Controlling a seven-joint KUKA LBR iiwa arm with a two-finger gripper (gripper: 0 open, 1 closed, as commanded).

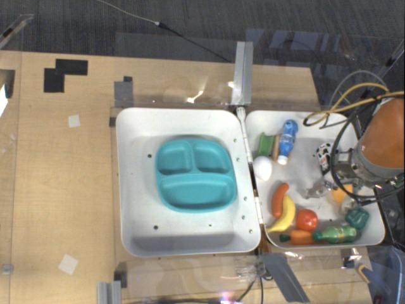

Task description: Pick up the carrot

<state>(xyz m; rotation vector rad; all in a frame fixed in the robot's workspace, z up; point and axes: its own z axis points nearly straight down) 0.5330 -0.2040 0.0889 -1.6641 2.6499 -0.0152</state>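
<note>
I see the carrot (301, 237) lying crosswise at lower right, down-left of my gripper (316, 190); its grip state I can't tell.

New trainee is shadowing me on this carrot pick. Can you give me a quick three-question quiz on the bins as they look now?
1. True or false: the teal divided tray lies in the right bin.
2. Which object touches the banana's upper end?
A. blue bottle
B. carrot
C. white egg
3. Fill in: the red tomato sits to the ____ of the banana in the camera view.

Key: 1 false, it lies in the left bin; 2 B; 3 right.
</note>
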